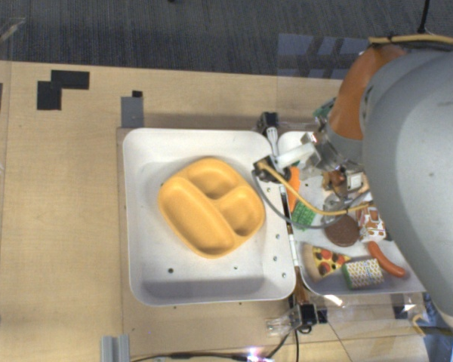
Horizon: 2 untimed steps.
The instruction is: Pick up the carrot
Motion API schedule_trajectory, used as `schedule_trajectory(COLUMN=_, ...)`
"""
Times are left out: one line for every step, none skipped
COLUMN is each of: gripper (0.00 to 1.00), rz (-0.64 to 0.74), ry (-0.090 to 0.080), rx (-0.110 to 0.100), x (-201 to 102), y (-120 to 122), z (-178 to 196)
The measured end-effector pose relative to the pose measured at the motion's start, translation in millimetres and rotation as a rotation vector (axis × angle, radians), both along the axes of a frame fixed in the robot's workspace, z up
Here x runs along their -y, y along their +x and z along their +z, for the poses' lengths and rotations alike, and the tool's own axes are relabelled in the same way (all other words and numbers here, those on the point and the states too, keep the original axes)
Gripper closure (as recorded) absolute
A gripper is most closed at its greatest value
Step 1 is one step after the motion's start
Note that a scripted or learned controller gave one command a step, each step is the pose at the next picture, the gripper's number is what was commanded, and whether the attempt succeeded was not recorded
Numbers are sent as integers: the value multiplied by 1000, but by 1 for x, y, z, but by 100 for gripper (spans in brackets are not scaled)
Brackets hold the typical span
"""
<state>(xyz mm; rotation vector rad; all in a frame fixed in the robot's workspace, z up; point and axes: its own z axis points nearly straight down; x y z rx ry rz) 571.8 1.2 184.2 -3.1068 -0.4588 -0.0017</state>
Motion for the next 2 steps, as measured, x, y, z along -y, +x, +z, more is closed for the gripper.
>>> schedule_trajectory(gripper=0, rz=0, ry=0, rx=0, x=0, y=0, z=0)
schedule_trajectory(gripper=0, rz=0, ry=0, rx=0, x=0, y=0, z=0)
